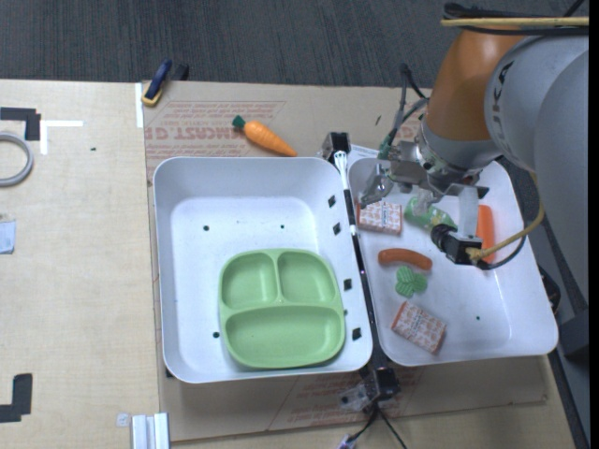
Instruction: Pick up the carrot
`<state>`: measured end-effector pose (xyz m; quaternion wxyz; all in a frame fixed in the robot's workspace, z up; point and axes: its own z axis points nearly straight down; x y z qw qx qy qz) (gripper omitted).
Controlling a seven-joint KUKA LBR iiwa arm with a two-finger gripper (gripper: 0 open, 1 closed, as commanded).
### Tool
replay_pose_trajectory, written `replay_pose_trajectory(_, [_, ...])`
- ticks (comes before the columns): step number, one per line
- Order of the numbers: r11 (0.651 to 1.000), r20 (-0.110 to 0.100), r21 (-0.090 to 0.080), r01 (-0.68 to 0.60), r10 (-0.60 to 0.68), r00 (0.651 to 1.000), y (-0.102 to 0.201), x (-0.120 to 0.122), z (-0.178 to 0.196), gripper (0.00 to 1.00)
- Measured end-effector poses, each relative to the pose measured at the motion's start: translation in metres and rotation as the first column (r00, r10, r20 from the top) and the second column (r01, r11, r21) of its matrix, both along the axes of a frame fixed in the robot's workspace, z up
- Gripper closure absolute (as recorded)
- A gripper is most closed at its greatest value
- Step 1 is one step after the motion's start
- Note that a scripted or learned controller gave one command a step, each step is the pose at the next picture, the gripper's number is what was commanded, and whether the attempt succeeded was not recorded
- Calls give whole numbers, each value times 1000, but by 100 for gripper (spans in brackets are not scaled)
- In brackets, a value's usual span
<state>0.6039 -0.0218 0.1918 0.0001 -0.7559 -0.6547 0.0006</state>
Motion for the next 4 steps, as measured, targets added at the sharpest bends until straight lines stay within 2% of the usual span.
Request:
replay_pose_trajectory(1, [990, 1, -1, -143, 143, 990, 52, 55, 0, 0])
replay_pose_trajectory(2, [983, 1, -1, -185, 185, 983, 87, 55, 20, 0])
replay_pose_trajectory(3, [997, 1, -1, -80, 80, 997, 123, 55, 53, 0])
replay_pose_trajectory(4, [990, 1, -1, -143, 143, 990, 147, 55, 84, 0])
